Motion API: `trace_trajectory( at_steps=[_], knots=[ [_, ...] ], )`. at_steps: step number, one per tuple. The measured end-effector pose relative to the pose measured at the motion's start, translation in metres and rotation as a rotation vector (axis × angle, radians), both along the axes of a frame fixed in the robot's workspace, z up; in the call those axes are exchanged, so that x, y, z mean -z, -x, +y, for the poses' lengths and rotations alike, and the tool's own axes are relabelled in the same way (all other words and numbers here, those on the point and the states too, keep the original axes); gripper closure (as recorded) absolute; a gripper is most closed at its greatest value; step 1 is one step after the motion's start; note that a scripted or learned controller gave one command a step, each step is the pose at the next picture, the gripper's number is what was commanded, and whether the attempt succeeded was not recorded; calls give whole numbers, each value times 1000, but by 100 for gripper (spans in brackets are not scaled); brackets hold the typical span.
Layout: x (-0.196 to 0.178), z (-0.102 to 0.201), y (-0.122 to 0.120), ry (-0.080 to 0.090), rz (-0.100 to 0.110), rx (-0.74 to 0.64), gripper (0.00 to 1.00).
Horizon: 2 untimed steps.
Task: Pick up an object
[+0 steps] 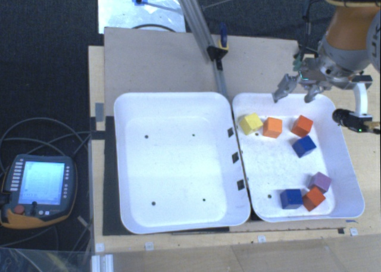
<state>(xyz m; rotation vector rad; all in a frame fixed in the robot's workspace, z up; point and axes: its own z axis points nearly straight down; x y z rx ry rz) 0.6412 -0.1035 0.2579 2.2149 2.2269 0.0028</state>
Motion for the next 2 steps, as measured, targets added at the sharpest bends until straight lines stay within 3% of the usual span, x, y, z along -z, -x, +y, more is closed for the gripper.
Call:
trace_trajectory(
  at_steps=[1,2],
  knots=[
    [0,0,0,0,0,0,0],
    [42,-2,5,1,3,3,0]
  ],
)
